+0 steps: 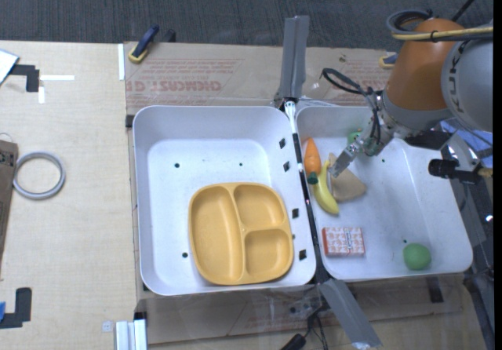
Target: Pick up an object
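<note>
Claw (339, 171) – state unclear, low on tan wedge (350, 187) | curved yellow banana (324, 193) beside | smooth green ball (417, 256) apart

Grey arm (471, 82) with rounded orange band (420, 66), black cable looped near wrist, slim metallic end effector (339, 168)

Gripper (339, 168) over tan object (351, 187), banana (325, 193), carrot (312, 156), yellow tray (239, 232)

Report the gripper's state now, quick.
Gripper: cannot be told. It is low in the right bin, right by the banana and a tan object.
</note>
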You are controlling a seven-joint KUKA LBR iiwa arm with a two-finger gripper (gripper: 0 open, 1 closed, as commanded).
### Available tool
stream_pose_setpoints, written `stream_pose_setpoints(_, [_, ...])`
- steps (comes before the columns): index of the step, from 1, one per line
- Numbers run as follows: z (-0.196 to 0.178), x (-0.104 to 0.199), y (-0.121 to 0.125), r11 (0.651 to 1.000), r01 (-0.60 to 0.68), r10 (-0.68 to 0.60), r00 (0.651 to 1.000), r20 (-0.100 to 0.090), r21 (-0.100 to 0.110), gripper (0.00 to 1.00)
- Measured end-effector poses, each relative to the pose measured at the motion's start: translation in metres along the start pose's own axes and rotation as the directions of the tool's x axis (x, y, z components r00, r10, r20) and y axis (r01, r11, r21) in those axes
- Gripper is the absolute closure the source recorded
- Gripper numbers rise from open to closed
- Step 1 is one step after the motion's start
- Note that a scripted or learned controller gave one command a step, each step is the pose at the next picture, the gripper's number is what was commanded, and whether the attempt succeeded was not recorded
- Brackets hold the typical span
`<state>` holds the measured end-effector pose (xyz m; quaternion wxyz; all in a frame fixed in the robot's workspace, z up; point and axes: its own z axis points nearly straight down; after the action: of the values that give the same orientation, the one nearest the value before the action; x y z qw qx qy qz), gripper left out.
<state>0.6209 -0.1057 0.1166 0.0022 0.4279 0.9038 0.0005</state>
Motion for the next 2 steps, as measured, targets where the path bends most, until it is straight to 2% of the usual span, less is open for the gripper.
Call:
stream_pose_setpoints(1, [0.025, 0.037, -0.034, 1.0, -0.025, 0.025, 1.0, -0.003, 0.003, 0.0])
stream_pose_setpoints(2, [-0.076, 0.048, 0.02, 0.997, -0.081, 0.081, 0.997, -0.001, 0.002, 0.0])
